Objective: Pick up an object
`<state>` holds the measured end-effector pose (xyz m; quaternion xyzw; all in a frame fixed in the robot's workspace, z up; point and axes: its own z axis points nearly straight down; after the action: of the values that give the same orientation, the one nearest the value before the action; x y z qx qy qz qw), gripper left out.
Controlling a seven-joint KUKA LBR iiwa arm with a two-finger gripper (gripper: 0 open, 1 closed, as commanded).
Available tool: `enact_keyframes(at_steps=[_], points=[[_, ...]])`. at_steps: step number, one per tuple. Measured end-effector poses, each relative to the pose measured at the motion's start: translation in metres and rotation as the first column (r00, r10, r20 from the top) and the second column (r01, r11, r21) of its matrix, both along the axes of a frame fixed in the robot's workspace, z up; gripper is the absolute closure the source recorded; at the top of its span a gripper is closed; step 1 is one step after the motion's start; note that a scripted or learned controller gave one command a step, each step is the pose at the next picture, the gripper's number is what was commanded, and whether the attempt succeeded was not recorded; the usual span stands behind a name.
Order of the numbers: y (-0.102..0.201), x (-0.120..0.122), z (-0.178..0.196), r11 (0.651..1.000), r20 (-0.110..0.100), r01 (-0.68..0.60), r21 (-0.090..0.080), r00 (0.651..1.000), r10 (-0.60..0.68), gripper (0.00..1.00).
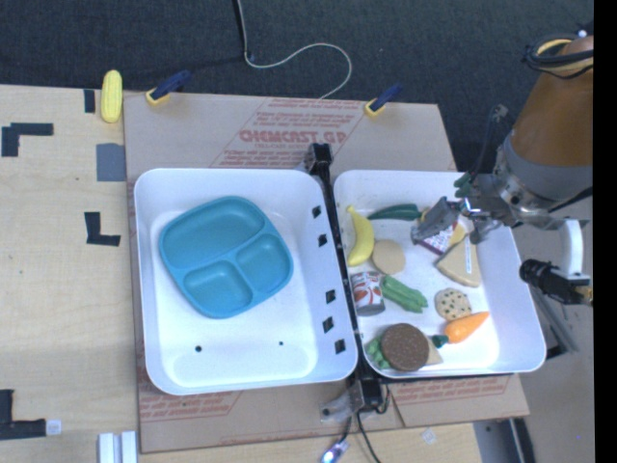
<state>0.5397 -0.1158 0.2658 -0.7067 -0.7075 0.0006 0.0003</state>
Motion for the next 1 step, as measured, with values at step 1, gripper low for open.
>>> enact_keyframes(at_steps=[1], points=[[0.0005, 0.0000, 0.0098, 1.000, -0.001, -0.001, 0.000, 1.000, 0.001, 1.00]])
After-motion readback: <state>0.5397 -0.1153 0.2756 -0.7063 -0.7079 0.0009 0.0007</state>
